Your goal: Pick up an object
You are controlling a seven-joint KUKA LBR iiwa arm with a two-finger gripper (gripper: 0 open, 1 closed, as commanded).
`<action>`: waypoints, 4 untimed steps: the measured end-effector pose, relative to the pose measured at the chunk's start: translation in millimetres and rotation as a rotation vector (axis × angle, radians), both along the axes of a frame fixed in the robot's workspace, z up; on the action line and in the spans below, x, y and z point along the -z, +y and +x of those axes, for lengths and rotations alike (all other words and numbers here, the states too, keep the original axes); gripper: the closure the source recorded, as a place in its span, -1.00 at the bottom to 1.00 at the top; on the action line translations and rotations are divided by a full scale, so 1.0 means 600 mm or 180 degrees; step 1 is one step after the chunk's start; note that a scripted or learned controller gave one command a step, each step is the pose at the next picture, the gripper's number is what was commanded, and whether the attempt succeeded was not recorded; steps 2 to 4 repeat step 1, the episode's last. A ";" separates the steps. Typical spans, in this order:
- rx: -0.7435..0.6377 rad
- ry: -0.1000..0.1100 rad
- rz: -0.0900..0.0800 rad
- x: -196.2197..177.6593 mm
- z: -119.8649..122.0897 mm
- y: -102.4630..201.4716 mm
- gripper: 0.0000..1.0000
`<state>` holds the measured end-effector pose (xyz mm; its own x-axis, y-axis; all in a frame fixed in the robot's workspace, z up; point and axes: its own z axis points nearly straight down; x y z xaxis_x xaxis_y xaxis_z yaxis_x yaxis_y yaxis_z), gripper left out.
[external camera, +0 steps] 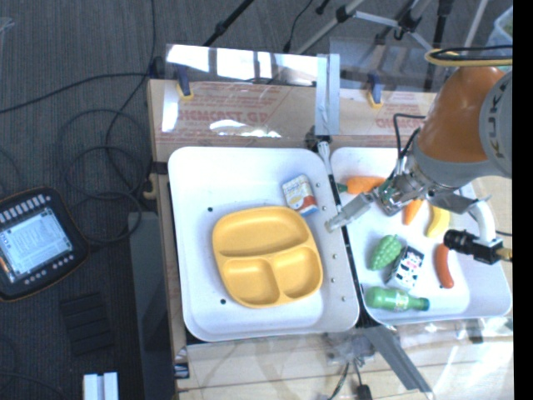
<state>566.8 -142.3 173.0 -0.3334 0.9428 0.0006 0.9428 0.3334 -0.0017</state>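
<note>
Green bottle (396, 300) along right bin's (500, 300) near edge; fingers' (337, 221) state unclear.

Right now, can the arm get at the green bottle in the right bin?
Probably yes. The green bottle lies on its side at the near edge of the right bin with nothing on top of it; the gripper is above that bin.

1. A robotics lab or test cell — grey carpet strewn with loose black cables (100, 132) at the left of the frame.
2. A black handheld control pendant with a lit screen (35, 242) lies at lower left.
3. Metal tripod legs (375, 11) cross the top — camera or light stands.
</note>
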 end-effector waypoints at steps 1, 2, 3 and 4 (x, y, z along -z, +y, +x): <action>0.0630 -0.0004 -0.0002 -0.038 0.074 0.020 1.00; 0.0630 -0.0004 -0.0002 -0.038 0.074 0.020 1.00; 0.0630 -0.0004 -0.0002 -0.038 0.074 0.020 1.00; 0.0630 -0.0004 -0.0002 -0.038 0.074 0.020 1.00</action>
